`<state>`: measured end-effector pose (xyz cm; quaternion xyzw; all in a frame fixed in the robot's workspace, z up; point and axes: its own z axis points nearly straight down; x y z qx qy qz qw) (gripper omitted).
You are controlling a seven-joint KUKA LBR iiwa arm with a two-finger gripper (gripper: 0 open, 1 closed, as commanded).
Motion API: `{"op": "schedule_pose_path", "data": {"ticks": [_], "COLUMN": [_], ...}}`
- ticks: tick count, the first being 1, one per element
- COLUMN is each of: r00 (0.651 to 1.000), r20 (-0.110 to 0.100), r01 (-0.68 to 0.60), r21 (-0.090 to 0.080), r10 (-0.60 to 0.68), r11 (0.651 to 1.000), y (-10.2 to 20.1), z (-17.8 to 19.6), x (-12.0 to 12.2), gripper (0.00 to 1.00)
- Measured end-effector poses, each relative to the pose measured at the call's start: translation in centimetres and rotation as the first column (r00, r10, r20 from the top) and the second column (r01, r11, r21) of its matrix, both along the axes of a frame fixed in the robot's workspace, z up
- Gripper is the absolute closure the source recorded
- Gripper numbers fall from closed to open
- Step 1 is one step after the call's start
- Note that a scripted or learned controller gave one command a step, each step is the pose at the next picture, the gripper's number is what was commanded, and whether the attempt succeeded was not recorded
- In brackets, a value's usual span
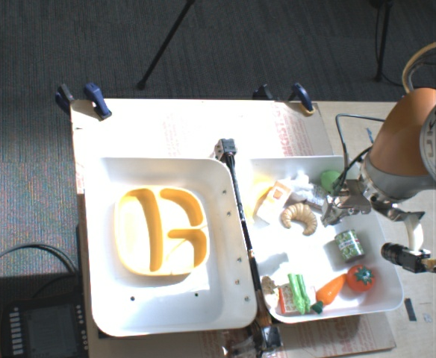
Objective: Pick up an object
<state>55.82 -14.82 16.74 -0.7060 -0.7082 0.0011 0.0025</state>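
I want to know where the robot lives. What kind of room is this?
Probably a robot lab, not a kitchen. A robot arm reaches over two white bins clamped to a bench, the food, like the croissant, looks like toys, and a stand's legs rest on grey carpet.

The two bins point(225, 192) looked like smooth white plastic with a soft shine. The yellow tray point(162, 230) in the left bin was smooth, glossy plastic too. At 3 o'clock the arm point(405, 136) had a shiny orange band and a smooth grey shell. The claw point(345, 206) looked like dull grey metal. The tomato point(360, 277) and the carrot point(330, 289) were shiny toy plastic. The croissant point(300, 216) looked matt and bumpy. The worktop point(173, 129) looked flat, pale and matt. The floor point(54, 43) was dark, rough carpet.
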Motion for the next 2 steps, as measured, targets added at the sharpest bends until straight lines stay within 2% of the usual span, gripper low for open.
{"op": "schedule_pose_path", "data": {"ticks": [1,2], "r00": [1.0,1.0], "r20": [-0.001,0.003], "r01": [0.0,0.004], "r21": [0.0,-0.001], "r10": [0.0,-0.004], "r11": [1.0,1.0], "y": [0.0,-4.4], "z": [0.0,-6.1], "x": [0.0,6.6], "gripper": [0.0,0.0]}}
